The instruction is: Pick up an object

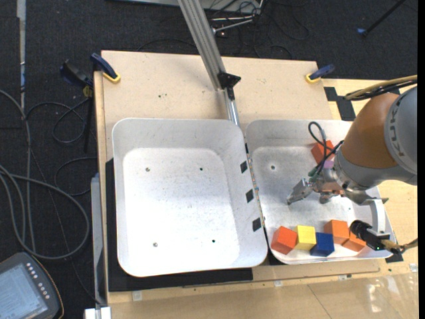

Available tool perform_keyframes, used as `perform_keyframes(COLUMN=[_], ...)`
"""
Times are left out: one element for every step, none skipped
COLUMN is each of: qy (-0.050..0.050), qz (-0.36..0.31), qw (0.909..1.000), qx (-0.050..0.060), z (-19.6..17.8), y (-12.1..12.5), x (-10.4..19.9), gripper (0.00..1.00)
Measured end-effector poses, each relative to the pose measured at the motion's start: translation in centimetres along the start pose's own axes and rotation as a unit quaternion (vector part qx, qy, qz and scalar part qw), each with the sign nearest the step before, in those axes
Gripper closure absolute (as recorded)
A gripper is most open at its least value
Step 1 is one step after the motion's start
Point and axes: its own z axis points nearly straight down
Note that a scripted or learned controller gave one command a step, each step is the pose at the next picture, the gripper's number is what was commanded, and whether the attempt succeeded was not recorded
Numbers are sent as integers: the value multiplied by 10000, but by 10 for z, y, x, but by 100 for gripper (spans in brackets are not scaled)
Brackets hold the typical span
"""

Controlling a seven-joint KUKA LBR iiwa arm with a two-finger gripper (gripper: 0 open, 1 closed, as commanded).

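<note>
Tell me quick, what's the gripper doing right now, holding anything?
Gripper: over the right bin, nothing seen in it; open or closed cannot be told.

Two shallow white bins sit side by side, the left bin (133,198) and the right bin (279,145). In the right one I count three orange blocks along the near edge (284,238) (340,228) (354,244), one yellow block (306,234) and one blue block (323,244). A fourth orange piece (319,151) is partly hidden behind the single arm.
</note>
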Motion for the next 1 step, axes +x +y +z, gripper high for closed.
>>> perform_keyframes(qy=[-7], qz=[6], qw=[10000], qx=[-29], z=[-13], y=[1], x=[-1], gripper=[100])
